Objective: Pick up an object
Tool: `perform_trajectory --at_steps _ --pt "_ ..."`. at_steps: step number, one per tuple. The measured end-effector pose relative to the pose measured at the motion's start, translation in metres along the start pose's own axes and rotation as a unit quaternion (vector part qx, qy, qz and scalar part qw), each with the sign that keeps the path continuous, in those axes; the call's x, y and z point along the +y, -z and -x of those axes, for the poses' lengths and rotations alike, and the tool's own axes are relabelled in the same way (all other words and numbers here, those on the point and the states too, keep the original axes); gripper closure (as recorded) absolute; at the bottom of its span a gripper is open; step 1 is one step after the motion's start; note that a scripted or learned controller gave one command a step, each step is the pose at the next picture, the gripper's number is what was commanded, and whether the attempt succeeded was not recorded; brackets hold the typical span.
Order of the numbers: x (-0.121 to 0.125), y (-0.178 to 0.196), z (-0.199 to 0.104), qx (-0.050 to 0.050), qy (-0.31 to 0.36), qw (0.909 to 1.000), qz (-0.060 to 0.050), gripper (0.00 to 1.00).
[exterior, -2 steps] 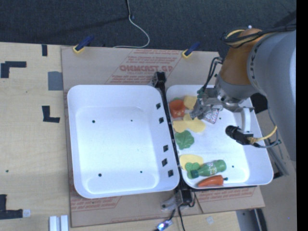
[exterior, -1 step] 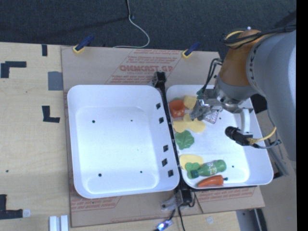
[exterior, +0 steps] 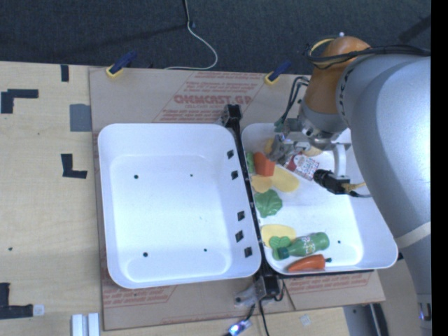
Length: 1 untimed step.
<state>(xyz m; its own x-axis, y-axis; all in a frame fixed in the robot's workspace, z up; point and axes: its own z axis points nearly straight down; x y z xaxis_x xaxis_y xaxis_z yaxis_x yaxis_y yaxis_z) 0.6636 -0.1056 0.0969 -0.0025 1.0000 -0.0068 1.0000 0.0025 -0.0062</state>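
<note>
grey robot arm (exterior: 392, 138) with an orange band (exterior: 329, 75) fills the right side, reaching down into the right-hand of 2 white bins (exterior: 364, 247) on the table (exterior: 42, 187). its pincer (exterior: 285, 148) hangs over the bin's far left corner, just above an orange-red toy (exterior: 264, 164) and a yellow piece (exterior: 278, 181); whether its fingers are spread or closed cannot be told, and nothing is seen gripped. nearer lie a green leafy toy (exterior: 268, 203), a green bottle (exterior: 304, 244) and a red-orange carrot (exterior: 306, 262). left bin (exterior: 112, 187) sits beside it, on brown cardboard (exterior: 210, 103).
</note>
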Motion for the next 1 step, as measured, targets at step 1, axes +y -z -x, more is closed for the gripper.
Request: perform_trajectory --at_steps 1 --pt "-0.0683 -0.0065 0.0313 0.003 -0.003 1.0 0.0 0.0"
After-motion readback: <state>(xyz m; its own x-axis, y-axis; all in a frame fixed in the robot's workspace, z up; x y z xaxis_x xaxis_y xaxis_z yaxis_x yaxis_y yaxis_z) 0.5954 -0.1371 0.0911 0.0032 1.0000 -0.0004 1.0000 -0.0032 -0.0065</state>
